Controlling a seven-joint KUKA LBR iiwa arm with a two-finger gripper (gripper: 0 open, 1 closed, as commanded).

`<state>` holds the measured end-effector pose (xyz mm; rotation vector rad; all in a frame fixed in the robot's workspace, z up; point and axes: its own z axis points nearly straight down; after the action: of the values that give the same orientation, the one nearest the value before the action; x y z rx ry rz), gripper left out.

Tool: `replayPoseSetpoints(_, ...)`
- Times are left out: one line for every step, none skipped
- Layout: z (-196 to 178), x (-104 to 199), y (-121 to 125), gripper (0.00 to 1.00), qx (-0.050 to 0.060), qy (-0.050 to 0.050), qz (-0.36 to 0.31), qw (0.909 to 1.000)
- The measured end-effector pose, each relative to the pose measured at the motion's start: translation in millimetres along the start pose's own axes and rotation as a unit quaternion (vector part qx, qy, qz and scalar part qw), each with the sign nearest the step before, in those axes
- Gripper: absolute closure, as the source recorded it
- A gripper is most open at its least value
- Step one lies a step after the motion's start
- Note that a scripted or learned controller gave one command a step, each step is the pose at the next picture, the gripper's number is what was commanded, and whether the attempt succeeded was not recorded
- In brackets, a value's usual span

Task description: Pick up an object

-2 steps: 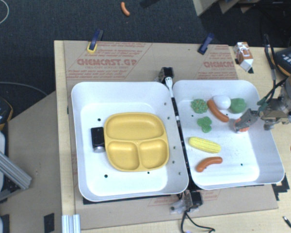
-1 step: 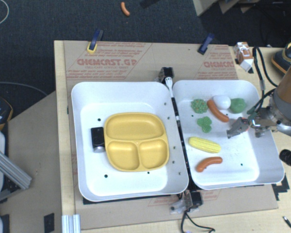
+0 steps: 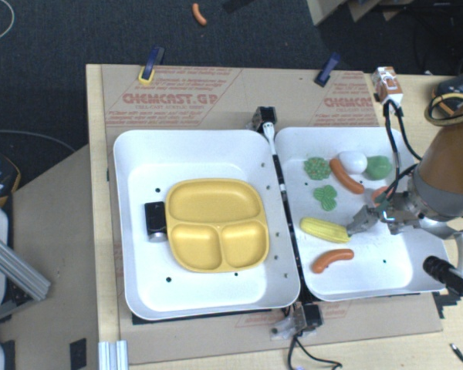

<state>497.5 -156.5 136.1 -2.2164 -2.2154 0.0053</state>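
My end effector [image 3: 368, 219] is hovering low in the right bin [image 3: 397, 277], just beside the corn cob [image 3: 324, 230], gripping nothing, fingers' state I cannot tell; a sausage [image 3: 332, 260] is lying nearer the bin's front, yellow tray [image 3: 214, 223] sitting in the left bin [image 3: 143, 284].
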Motion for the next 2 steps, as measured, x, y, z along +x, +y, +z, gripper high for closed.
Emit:
replayPoseSetpoints(53.0,0.5,-0.3,0.00,-0.001,0.000,0.000,1.0000)
replayPoseSetpoints(39.9,0.1,0.5,1.00,-0.004,-0.002,0.001,1.0000)
